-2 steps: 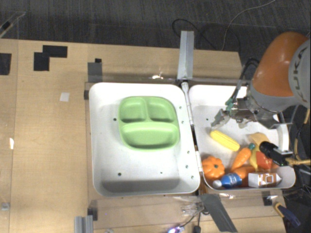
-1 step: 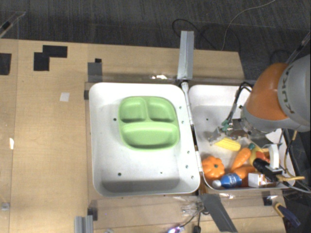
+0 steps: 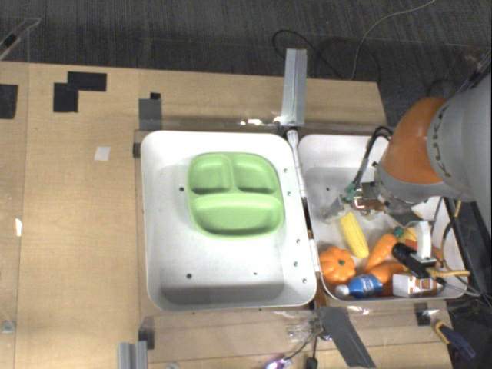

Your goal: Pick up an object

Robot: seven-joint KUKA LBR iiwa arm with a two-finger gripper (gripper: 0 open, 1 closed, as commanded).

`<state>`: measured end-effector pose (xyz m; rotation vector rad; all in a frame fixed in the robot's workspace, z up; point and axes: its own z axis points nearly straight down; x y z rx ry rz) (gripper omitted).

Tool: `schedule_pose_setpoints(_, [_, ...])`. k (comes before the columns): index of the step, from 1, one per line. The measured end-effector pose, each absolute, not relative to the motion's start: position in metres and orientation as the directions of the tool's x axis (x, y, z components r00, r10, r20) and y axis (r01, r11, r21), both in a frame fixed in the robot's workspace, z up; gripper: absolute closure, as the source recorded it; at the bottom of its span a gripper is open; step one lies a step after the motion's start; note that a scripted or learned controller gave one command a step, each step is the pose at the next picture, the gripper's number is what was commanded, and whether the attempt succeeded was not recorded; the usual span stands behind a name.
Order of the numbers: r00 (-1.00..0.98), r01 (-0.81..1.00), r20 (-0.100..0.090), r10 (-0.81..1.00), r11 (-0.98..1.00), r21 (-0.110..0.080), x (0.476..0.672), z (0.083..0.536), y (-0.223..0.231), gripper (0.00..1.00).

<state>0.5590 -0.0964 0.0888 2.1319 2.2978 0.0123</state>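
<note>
Corn cob [image 3: 354,234] lies in right bin [image 3: 327,167], yellow, tilted, just below gripper [image 3: 347,204]; gripper low over bin floor, nothing seen between fingers, open or closed cannot tell

Toy pumpkin [image 3: 337,263] beside corn's lower end; carrot [image 3: 380,250] to its right; blue-capped bottle [image 3: 361,286] at bin's near edge

Left bin [image 3: 161,229] holds green divided tray [image 3: 234,192], upside facing camera, three compartments

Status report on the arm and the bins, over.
Pincer low in the right bin, just above the corn cob. Nothing seen held. Pumpkin, carrot and blue bottle crowd close by. Green tray sits in the left bin.
</note>
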Motion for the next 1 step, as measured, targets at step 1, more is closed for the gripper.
schedule_pose_setpoints(1, [-0.082,0.996,0.000,0.997,0.082,0.017,0.5625,0.0987,-0.0952,1.00])
